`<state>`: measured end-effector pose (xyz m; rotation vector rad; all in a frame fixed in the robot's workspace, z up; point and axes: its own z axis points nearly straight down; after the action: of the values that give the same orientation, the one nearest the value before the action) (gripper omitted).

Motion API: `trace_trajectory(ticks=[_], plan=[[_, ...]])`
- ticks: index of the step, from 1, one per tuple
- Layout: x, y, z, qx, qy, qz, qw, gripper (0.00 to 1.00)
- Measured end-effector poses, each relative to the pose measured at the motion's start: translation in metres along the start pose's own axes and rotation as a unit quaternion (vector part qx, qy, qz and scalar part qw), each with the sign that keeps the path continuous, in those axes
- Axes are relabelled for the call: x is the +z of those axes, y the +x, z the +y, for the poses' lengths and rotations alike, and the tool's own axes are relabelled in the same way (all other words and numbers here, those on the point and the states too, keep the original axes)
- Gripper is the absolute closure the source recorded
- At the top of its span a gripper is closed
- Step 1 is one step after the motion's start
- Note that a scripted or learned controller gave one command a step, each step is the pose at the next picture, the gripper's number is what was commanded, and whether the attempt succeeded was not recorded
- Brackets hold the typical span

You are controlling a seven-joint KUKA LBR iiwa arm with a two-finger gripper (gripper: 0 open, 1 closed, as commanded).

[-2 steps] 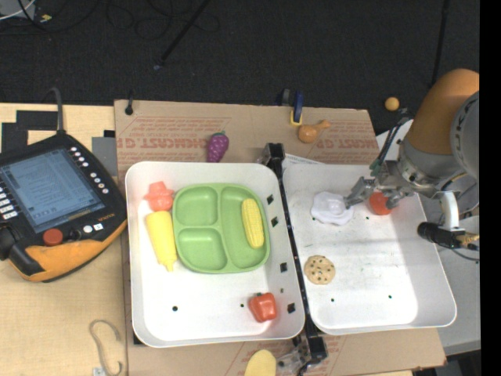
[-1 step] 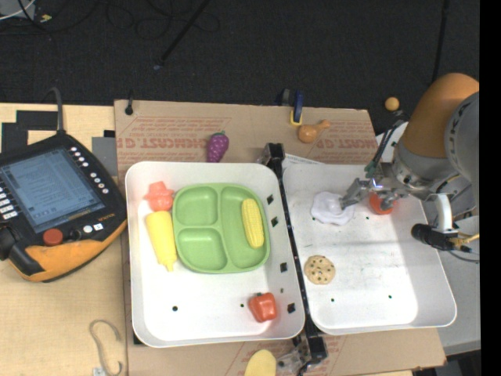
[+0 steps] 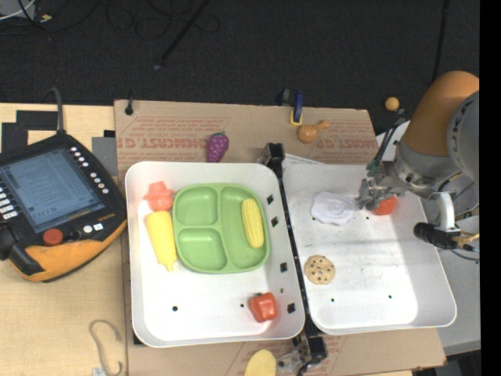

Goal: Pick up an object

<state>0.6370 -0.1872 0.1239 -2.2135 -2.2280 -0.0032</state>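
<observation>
On the worktop (image 3: 47, 327), left of the left bin (image 3: 149, 312), lies a teach pendant (image 3: 55, 202) with its screen up. Inside the left bin, a green divided plate (image 3: 205, 237) serves as the landmark: a yellow corn cob (image 3: 252, 222) lies in its right compartment, a yellow banana-like toy (image 3: 161, 240) lies just beside its left edge, a small pink toy (image 3: 159, 197) touches its upper-left corner, and a red pepper-like toy (image 3: 264, 307) sits well below it, near the bin's front wall. Behind the plate, outside the bin on the cardboard, lies a purple grape bunch (image 3: 218, 146).

Right of the plate, in the right bin (image 3: 423, 308), a cookie (image 3: 319, 269) lies near the left wall, and a white crumpled object (image 3: 333, 209) lies farther back. Just right of that object, the gripper (image 3: 373, 200) reaches down beside an orange-red object (image 3: 384, 205); whether the fingers are released or grasping it cannot be told, as the gripper body blocks them.
</observation>
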Motion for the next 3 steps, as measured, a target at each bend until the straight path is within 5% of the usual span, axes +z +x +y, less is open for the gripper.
trace_trajectory(ticks=[2,3], plan=[[-0.098,-0.008,-0.004,0.004,-0.002,-0.002,1.0000,1.00],[-0.089,0.048,-0.005,0.002,0.002,0.000,1.0000,1.00]])
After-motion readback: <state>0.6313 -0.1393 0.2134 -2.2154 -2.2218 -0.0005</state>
